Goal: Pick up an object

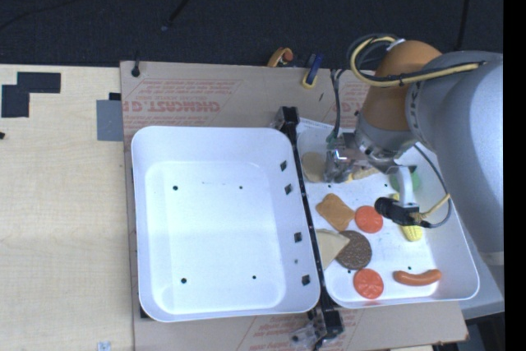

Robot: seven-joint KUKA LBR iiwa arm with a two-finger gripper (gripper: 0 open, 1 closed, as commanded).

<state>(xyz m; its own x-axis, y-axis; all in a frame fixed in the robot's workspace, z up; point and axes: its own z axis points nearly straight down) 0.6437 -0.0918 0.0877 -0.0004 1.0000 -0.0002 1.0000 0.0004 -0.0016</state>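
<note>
Though hard to read, upside-down red print (182, 104) on cardboard (205, 94); gripper (339, 167) state perhaps untellable.

The arm (460, 136) hides the right bin's (460, 288) far corner and is cut off at the right edge.

The grey arm (460, 119) reaches down into the right bin (468, 279), its gripper (339, 164) low near the bin's far left corner. Toy foods lie scattered across the bin floor: two red-orange discs (369, 219), a brown round piece (355, 250), a tan wedge (334, 210) and a sausage (417, 277) by the near right corner. Alongside sits the left bin (148, 177).
</note>
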